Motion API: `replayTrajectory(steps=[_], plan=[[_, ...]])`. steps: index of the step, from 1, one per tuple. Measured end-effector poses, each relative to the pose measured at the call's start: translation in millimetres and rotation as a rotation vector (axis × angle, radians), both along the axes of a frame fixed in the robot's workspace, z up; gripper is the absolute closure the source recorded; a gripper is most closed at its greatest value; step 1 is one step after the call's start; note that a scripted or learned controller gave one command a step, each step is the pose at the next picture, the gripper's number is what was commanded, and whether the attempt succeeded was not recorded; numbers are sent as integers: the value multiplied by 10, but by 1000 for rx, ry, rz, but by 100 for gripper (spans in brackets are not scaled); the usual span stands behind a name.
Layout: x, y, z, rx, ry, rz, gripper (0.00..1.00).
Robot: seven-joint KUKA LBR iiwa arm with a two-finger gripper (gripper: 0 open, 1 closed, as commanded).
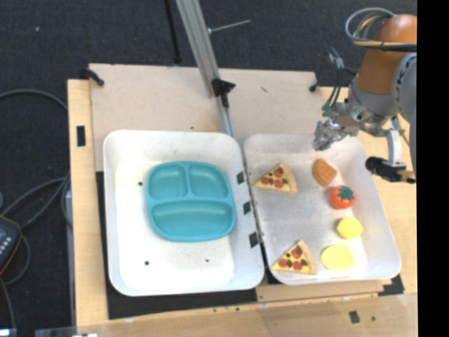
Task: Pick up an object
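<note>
1. Nearest, in the right bin (382,209), a pizza slice (295,257) lies beside a yellow disc (337,257), with a small lemon (349,227) just beyond.
2. Midway sit a tomato (342,196), an orange bun (324,172) and a second slice (276,179). In the left bin (123,188) lies a teal tray (189,201).
3. Farthest, the pincer (328,135) hangs over the right bin's far edge, just beyond the bun, holding nothing. I cannot tell whether it is spread or closed.
4. Risks, as I judge them: the bun is the closest target, but the tomato sits near it, so a careless descent could knock both. The bun's rounded top may slip out of a pinch. A drop too close to the bin wall could strike the rim on the table (161,97).
</note>
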State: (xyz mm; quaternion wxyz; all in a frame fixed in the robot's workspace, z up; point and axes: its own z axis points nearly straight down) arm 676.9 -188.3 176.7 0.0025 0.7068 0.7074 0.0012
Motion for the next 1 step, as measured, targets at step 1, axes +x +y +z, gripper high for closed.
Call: replayTrajectory(steps=[1], plan=[[-18, -83, 616, -2, -3, -1, 100]])
